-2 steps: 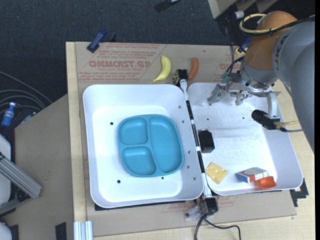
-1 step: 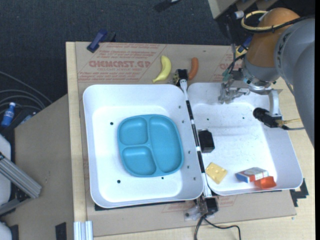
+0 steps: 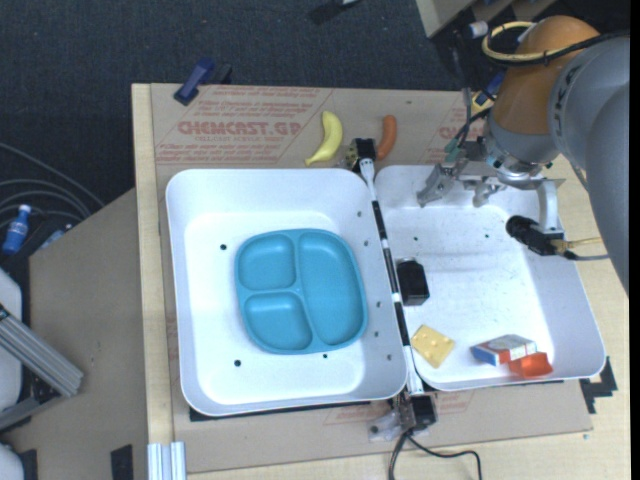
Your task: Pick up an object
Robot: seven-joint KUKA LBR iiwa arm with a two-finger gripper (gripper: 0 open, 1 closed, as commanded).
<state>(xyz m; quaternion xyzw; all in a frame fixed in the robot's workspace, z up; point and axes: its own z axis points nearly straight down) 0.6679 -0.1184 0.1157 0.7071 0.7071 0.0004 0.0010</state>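
Hovering over right bin, nothing gripped

Cheese wedge [image 3: 432, 345] and red-and-white box [image 3: 510, 352] sat near edge of right bin [image 3: 570, 298]. Gripper [image 3: 459, 186] hung at far end, jaws apart, empty. Best bet was descending centred over one item before closing.

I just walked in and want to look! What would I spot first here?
The big blue plate with three sections, in the middle of the left bin. Next, the grey and orange robot arm over the right bin, whose near edge holds a yellow cheese wedge. A banana lies behind the bins.
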